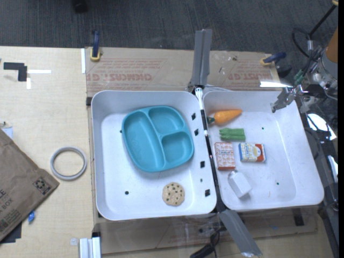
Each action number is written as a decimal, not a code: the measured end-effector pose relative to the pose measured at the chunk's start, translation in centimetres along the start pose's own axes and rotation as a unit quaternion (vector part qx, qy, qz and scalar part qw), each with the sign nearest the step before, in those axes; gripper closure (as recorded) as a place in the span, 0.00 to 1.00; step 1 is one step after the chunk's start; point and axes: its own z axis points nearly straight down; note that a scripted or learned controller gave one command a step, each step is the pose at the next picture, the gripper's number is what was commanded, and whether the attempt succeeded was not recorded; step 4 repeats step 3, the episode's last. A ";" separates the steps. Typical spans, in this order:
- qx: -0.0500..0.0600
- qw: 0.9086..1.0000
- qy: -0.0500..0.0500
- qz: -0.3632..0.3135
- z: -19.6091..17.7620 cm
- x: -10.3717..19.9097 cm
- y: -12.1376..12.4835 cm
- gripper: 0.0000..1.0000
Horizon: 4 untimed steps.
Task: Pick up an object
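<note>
Camera view: arm sits at the far right edge, mostly cropped. Gripper [280, 102] reaches in over the top right corner of the right bin [301, 160], metal fingers angled down and left, above the rim. Too small and blurred to tell how far the fingers are apart; nothing visible between them.

Right bin, shallow glossy white plastic with rounded corners, holds five things bunched toward its left side. Carrot [226, 115], orange, tapered, smooth, lies near the top left, tip pointing right. Just below it a green bean bundle [232, 134], ribbed, flat. Below that a small red and white packet [224, 156], rectangular, printed. Beside it to the right a blue and white packet [252, 153], also rectangular. Lower down a white block [239, 184], plain, tilted. All are well apart from the gripper.

Left bin [107, 160], same white plastic, holds a teal divided plate [157, 138], three compartments, smooth, tilted. A round cookie [173, 194] with dark chips lies below it.

On the bench left of the bins: a tape roll [68, 162] and a cardboard box [19, 190].
</note>
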 end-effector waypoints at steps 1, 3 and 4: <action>0.001 1.000 0.001 -0.011 12.6 4.3 -3.2 0.00; -0.001 1.000 0.000 0.022 14.8 7.8 -7.2 0.00; -0.001 1.000 0.000 0.022 14.8 7.8 -7.2 0.00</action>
